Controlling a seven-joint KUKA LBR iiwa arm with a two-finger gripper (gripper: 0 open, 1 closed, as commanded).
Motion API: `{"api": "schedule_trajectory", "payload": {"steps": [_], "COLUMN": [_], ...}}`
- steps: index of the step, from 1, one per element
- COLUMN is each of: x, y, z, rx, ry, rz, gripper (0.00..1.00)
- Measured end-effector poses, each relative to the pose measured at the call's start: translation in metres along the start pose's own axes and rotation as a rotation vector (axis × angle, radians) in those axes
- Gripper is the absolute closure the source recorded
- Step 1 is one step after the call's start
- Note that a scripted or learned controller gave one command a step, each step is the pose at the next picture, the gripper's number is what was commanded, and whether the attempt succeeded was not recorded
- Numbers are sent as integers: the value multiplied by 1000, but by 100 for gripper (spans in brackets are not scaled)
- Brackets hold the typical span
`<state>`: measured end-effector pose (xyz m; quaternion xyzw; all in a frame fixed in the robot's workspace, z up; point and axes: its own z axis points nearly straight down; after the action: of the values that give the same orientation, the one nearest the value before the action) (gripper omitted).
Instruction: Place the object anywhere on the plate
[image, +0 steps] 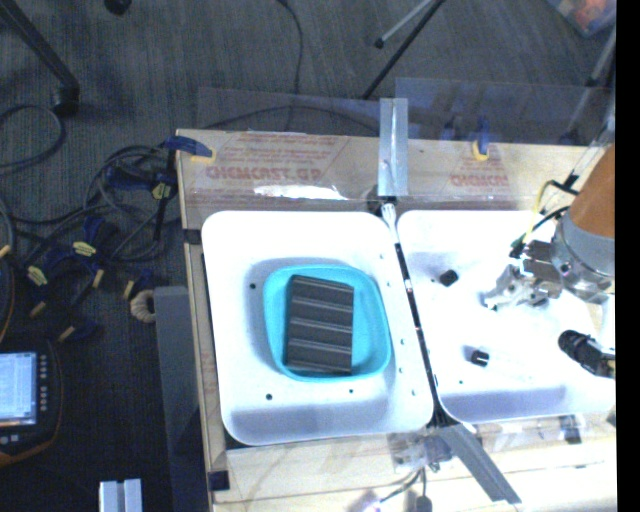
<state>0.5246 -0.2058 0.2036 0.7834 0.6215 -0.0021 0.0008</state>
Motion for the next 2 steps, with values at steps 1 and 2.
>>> {"api": "schedule_trajectory", "payload": {"steps": [1, 2], "x": [0, 21], "y": [0, 62], "z": [0, -161], "rx": [0, -2], "ry": [0, 0], "rz": [0, 99], "gripper": [0, 0]}}
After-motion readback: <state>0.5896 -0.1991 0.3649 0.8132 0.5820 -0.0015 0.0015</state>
